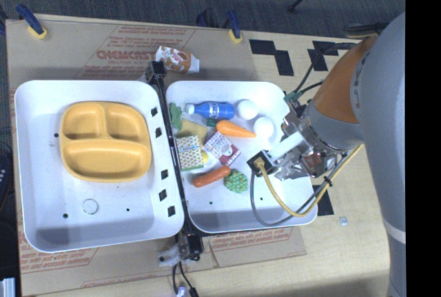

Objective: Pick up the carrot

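- The small orange plastic carrot (236,129) is lying on its side in the upper middle of the right-hand shallow white bin (207,220), pointed end toward the arm.
- The grey arm's tool (286,165) is hanging over the right part of that bin, lower than the carrot and well to its right; from this view I cannot tell how it is set or whether it is carrying anything, as the wrist hardware and the looping yellow cable (286,202) are cluttering it.
- Crowding is posing the main risk. Two white egg-shaped pieces (255,118) are sitting just beside the carrot's thick end, a blue plastic bottle (212,110) is lying just above it, and a red-and-white printed packet (222,146) is lying just below. A descent slightly off target is likely to be landing on one of these instead.
- A longer orange-red sausage-like piece (211,176) is lying lower down, next to a green bumpy broccoli-like toy (236,182). Being similar in colour and nearer the tool, it is inviting a mistaken pick.
- The carrot is looking smooth and tapered, so a closing grip near the narrow tip is probably going to be squeezing it out sideways.
- The yellow cable is drooping toward the bin floor and could be dragging objects as the arm is travelling.
- The yellow divided plastic tray (105,139) in the left-hand white bin (31,171) on the desk is lying well apart, posing no hazard.
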Tool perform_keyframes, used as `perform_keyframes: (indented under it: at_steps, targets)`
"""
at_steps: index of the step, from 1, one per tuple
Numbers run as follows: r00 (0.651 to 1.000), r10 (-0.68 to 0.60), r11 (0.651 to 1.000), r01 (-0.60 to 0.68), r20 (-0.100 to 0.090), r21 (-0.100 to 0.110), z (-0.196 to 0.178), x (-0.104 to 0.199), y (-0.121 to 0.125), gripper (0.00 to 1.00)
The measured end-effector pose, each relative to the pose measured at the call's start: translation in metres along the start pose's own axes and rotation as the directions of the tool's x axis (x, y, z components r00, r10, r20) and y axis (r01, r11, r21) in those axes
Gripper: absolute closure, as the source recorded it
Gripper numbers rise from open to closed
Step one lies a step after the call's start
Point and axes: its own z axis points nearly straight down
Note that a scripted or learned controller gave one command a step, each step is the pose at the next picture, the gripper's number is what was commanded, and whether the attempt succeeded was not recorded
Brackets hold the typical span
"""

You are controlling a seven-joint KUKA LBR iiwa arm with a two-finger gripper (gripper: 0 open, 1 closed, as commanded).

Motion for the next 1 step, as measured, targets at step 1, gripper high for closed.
perform_keyframes:
  at_steps: [1]
  targets:
    - [0.990,-0.143,0.990,0.143,-0.001,-0.001,0.0059,0.0163,-0.0447,1.00]
